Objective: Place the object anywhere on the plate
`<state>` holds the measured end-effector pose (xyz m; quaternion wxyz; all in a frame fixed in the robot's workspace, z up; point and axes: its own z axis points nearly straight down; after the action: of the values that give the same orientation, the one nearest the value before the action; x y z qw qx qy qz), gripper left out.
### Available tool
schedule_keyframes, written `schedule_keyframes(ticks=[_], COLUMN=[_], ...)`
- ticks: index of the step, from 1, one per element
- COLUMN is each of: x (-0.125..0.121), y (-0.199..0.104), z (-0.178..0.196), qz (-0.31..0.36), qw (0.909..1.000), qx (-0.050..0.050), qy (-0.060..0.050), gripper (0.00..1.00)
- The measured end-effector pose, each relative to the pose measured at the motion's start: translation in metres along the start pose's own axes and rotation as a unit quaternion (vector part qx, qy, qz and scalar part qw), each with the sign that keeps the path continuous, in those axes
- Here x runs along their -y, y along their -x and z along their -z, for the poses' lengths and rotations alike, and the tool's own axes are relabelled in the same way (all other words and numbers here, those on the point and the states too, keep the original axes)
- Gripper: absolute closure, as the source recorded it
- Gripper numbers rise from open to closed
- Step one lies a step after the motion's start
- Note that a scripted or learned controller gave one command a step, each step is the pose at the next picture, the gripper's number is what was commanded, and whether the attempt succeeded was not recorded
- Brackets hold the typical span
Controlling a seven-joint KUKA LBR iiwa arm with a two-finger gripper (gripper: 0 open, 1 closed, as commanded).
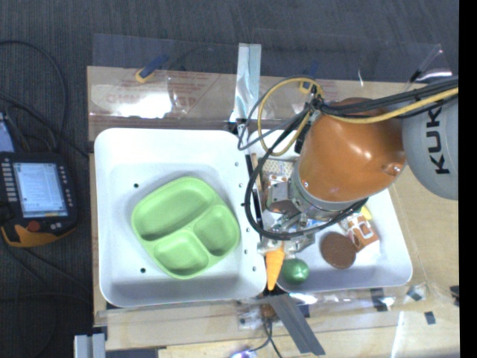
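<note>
You have the grey arm with its orange band reaching in from the right over the right white bin (pixel 395 271), its gripper (pixel 287 230) down near that bin's left wall, but you cannot tell its state because the wrist covers it. Just below it lie an orange carrot-shaped toy (pixel 273 267) and a green ball (pixel 296 271) touching side by side, with a brown round disc (pixel 338 250) nearby. The light-green three-compartment plastic plate (pixel 186 226) sits in the left white bin (pixel 119 155).

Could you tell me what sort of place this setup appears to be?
Probably a robotics lab bench: two shallow white bins, a grey-and-orange robot arm trailing cables, and a handheld control pendant lying on dark carpet.
</note>
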<state>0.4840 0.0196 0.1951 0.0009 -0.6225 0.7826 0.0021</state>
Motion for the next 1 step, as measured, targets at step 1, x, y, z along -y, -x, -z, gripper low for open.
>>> schedule_keyframes(ticks=[1], x=[0.0504], y=[0.0175], z=[0.0199], qz=[0.103], qw=[0.9946], qx=[0.000], qy=[0.000], gripper=[1.00])
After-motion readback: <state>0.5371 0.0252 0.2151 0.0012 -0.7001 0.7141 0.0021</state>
